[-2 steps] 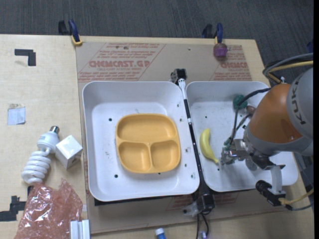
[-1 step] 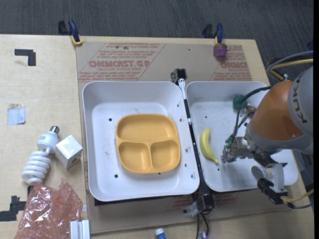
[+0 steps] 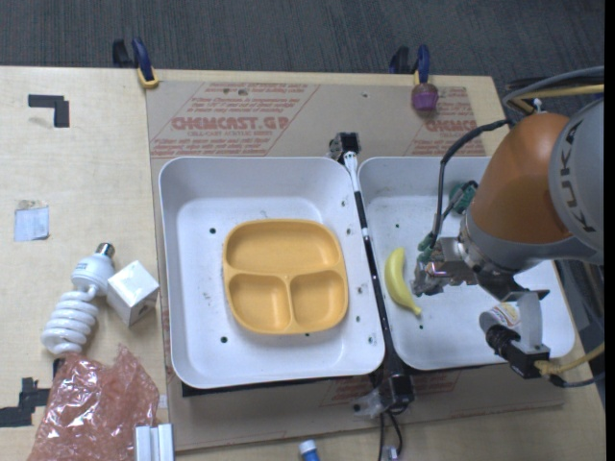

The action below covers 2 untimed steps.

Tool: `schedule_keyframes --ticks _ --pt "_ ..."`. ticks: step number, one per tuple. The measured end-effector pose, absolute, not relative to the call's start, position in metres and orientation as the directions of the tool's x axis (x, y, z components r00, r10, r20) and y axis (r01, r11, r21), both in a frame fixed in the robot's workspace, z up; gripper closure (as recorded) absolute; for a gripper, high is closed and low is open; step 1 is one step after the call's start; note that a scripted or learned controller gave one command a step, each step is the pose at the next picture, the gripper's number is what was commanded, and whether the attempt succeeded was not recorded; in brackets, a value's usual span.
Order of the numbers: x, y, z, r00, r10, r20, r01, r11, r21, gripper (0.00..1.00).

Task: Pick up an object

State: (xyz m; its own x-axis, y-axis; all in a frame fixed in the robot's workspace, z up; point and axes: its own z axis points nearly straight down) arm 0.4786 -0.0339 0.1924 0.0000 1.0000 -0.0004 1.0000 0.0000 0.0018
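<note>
Hovering low in the right shallow white bin (image 3: 538, 349), gripper (image 3: 430, 275) just right of the yellow curved banana (image 3: 400, 279), likely lining up a grasp. Jaws' state: cannot tell. Banana lying loose near the bin's left wall.

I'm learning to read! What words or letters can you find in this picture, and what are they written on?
"CHEMCAST G P": red print, repeated, on the brown sheet under the bins; the small lines beneath are too blurred to read.
"KUK": black letters on the arm's grey shell, cut off at the picture's edge.
The yellow tray, the banana and the light bulb carry no writing I can read.
</note>
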Motion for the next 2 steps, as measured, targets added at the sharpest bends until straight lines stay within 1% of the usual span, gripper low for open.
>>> schedule_keyframes --ticks 1,2 --pt "0.479 -0.034 0.192 0.0 1.0 -0.001 1.0 0.0 0.002 0.0" --pt "0.509 -0.098 0.13 0.002 1.0 0.0 1.0 -0.002 0.0 0.0"
